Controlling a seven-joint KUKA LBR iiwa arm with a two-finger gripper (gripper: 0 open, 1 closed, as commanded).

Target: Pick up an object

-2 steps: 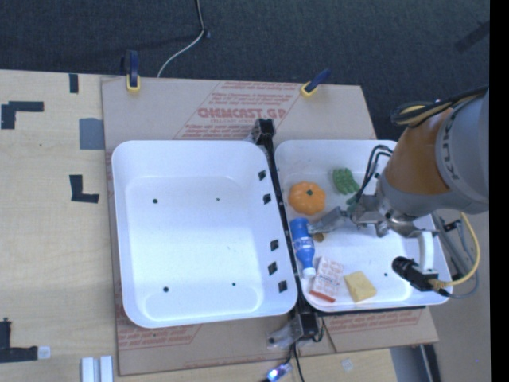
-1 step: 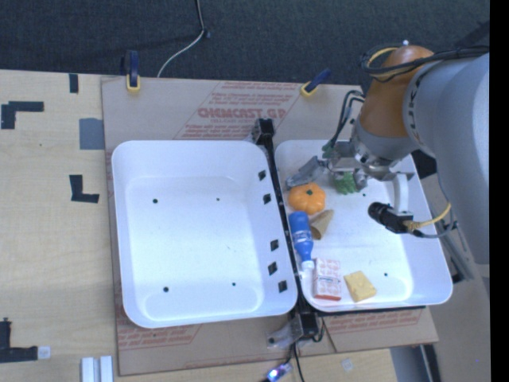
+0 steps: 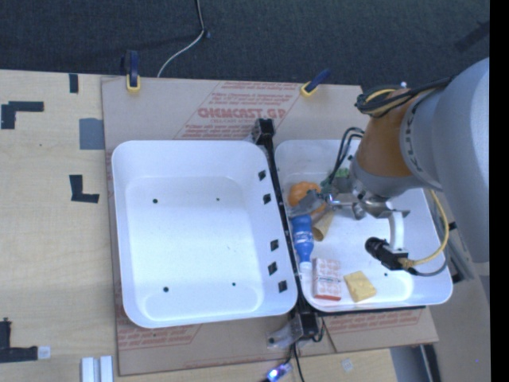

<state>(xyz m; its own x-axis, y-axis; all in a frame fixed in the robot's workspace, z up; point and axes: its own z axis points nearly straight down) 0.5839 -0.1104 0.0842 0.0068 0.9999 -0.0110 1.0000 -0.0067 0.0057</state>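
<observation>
The right bin holds several small objects. An orange round object lies near its left wall, with a tan piece beside it. A blue bottle lies along the left wall. A white and red box and a yellow block sit near the front edge. My gripper reaches down from the right, low over the bin just right of the orange object. Its fingertips are hidden among the wrist parts and the objects.
The left bin sits beside the right one, with a black divider between them. Both rest on a cardboard sheet held by clamps. A black cable runs at the back. The arm's grey body covers the right bin's far right.
</observation>
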